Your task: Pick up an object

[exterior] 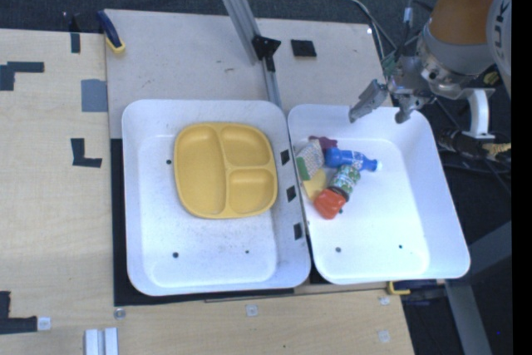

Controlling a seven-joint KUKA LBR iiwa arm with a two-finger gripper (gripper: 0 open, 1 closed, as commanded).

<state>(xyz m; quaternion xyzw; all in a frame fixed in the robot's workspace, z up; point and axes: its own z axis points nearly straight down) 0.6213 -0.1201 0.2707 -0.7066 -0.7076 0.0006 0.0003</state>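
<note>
Camera view: The gripper [382, 106] hangs over the upper edge of the right bin [432, 212], in the upper right of the frame. Its fingers [363, 107] are spread wide with nothing between them.

The candidate objects lie clustered at the left side of the right bin, well apart from the gripper: a blue bottle [349, 159], a green bottle with a red cap [339, 189], and a clear packet [309, 155] against the bin wall. All rest on the bin floor.

The left bin [150, 262] holds a yellow divided plate [225, 170].

Status: no object is grasped or lifted. Remaining, by my judgement: travel toward the cluster, descent, closure and lift.
</note>
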